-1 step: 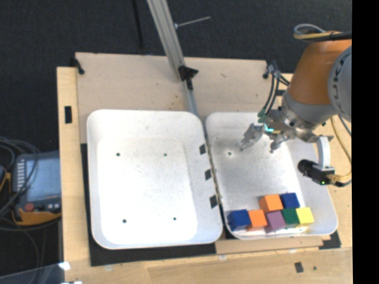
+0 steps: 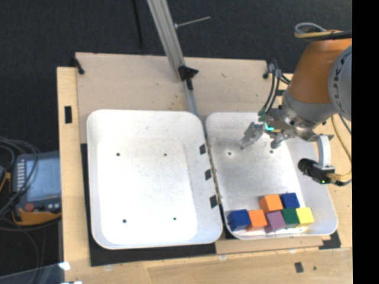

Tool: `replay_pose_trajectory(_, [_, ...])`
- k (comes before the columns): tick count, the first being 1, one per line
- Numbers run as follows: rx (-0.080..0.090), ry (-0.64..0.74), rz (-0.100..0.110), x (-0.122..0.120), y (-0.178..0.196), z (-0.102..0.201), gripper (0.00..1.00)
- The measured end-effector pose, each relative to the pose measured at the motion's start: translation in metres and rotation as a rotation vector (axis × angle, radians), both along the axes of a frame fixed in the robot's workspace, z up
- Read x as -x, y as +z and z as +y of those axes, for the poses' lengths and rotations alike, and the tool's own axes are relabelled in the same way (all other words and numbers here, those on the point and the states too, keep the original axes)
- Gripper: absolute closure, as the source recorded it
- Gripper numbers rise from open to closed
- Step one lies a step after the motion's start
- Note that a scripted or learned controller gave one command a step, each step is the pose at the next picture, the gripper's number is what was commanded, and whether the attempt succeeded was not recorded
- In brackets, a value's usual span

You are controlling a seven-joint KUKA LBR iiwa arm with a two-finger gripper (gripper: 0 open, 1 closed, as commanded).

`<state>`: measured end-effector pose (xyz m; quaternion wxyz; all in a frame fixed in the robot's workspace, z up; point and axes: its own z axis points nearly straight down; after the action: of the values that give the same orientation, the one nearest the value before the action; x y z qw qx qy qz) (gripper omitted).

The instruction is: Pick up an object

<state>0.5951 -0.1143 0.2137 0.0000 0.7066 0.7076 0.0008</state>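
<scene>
Arm (image 2: 317, 78), grey with an orange band, is seen reaching in from the right and bent down over the far part of the right bin (image 2: 237, 158). The gripper (image 2: 264, 136) is held above the bin floor with its two fingers spread apart and nothing between them. Seven coloured blocks (image 2: 272, 213) are clustered at the near edge of the same bin, well apart from the gripper. The left bin (image 2: 100, 129) lies just beside.
</scene>
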Motion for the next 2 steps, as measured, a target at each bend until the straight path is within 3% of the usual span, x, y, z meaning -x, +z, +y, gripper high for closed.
replay_pose_trajectory(2, [0.003,-0.005,0.006,-0.006,-0.111,-0.003,0.00])
